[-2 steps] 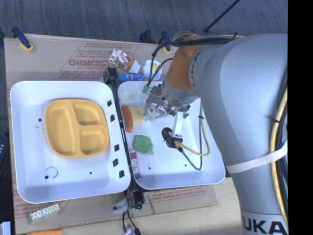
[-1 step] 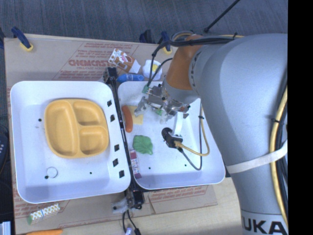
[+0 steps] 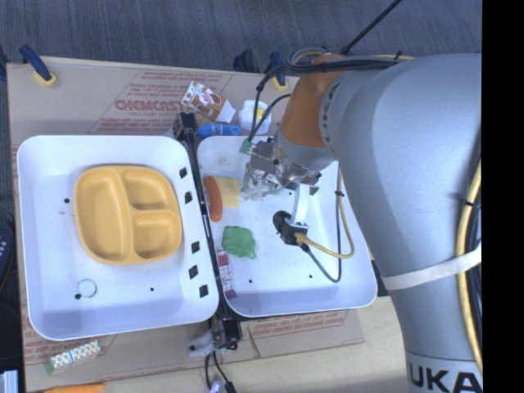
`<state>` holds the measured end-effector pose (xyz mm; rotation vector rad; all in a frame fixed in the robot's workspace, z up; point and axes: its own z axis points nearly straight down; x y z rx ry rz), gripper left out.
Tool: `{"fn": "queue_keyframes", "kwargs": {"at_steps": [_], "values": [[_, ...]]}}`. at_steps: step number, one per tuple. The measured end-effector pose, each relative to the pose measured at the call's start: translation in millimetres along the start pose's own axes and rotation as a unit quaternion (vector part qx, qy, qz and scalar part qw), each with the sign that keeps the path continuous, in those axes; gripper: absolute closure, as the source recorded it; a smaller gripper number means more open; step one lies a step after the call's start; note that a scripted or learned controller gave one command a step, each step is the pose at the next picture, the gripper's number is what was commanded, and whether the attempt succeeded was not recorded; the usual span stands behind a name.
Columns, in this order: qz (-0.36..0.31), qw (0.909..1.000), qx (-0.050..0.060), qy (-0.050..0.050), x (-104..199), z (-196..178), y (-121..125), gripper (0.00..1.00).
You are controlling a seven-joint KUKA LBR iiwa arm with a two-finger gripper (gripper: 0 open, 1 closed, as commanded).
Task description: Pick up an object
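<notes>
Gripper (image 3: 264,182) low in the right bin (image 3: 327,293), arm hiding its 3 o'clock side.
Fingers' state: cannot tell; yellow block (image 3: 230,193) partly covered.

A robotics lab: cardboard-covered bench (image 3: 147,97) with clamps (image 3: 37,64), white bins (image 3: 41,219), carpet floor (image 3: 164,15).

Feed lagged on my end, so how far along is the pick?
Done: the gripper is down in the right bin, over the yellow block beside the sausage. In hand: nothing I can see between its fingers. Left: grasping and lifting; the green piece lies untouched, and the yellow tray sits in the left bin.
</notes>
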<state>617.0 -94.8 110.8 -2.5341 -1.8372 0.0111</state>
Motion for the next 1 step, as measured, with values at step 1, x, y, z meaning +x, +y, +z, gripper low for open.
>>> {"fn": "queue_keyframes", "kwargs": {"at_steps": [1], "values": [[-0.209,0.9779,-0.005,-0.002,61.2,-93.9,-46.8,1.0]]}}
